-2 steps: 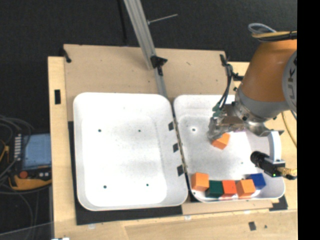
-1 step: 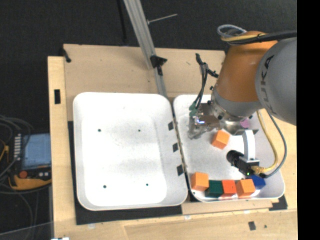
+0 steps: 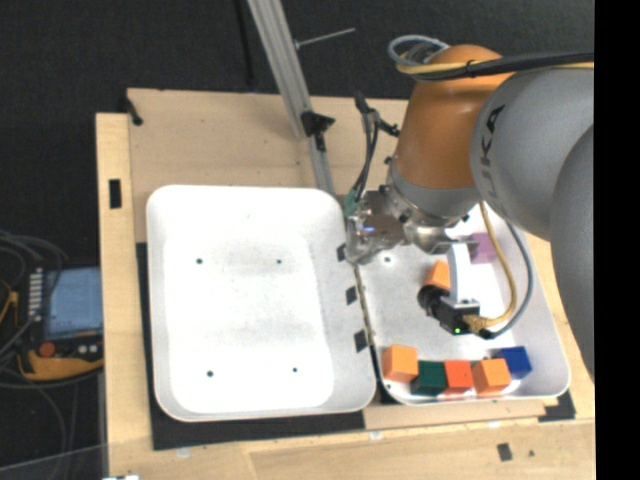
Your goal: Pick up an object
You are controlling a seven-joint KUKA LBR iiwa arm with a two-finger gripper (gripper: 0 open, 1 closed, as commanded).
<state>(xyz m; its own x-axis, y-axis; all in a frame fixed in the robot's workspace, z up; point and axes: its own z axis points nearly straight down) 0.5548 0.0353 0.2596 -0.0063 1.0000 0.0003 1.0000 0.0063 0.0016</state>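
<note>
My gripper point(image 3: 425, 253) hangs over the back half of the right bin point(image 3: 545, 343), mostly hidden under the grey and orange arm. An orange block point(image 3: 440, 271) lies just below it, and a purple piece point(image 3: 482, 248) peeks out beside the wrist. Whether the gripper touches either one I cannot tell. A row of blocks lines the bin's front wall: an orange block point(image 3: 401, 361), a green block point(image 3: 431, 377), a red-orange block point(image 3: 458, 374), another orange block point(image 3: 491, 373) and a blue block point(image 3: 515, 361).
The left bin point(image 3: 170, 298) sits beside the right one, their rims meeting near the gripper. A slanted metal rail point(image 3: 285, 63) rises behind the bins. A blue device with cables point(image 3: 70, 308) lies off the bench at the left.
</note>
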